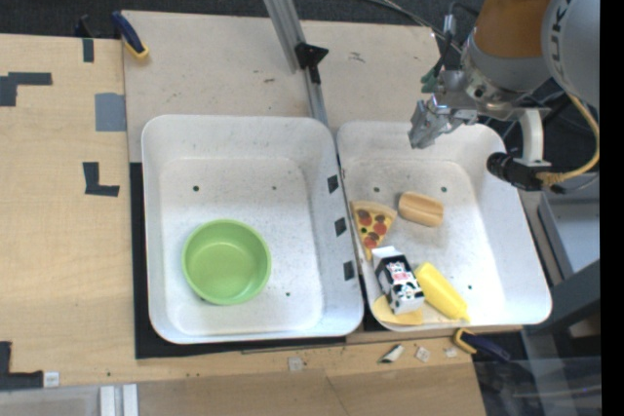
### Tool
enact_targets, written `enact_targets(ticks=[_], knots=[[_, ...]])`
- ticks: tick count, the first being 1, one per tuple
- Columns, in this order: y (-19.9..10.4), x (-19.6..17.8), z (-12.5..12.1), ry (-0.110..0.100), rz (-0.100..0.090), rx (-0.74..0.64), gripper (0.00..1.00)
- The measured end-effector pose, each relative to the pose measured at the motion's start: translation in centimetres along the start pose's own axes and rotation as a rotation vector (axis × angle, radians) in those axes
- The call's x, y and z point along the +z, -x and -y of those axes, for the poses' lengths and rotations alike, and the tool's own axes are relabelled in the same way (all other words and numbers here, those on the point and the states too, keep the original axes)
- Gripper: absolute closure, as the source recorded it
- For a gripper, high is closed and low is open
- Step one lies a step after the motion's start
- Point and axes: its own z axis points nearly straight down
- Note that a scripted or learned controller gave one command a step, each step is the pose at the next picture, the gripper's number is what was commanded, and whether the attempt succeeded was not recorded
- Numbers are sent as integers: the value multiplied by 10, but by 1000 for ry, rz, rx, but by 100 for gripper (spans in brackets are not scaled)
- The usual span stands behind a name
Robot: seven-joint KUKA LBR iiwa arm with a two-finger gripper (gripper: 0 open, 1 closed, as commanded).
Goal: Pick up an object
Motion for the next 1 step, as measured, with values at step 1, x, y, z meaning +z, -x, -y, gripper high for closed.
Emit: enact_targets(ticks=[1], knots=[[-47, 2, 26, -2, 0, 0, 100]])
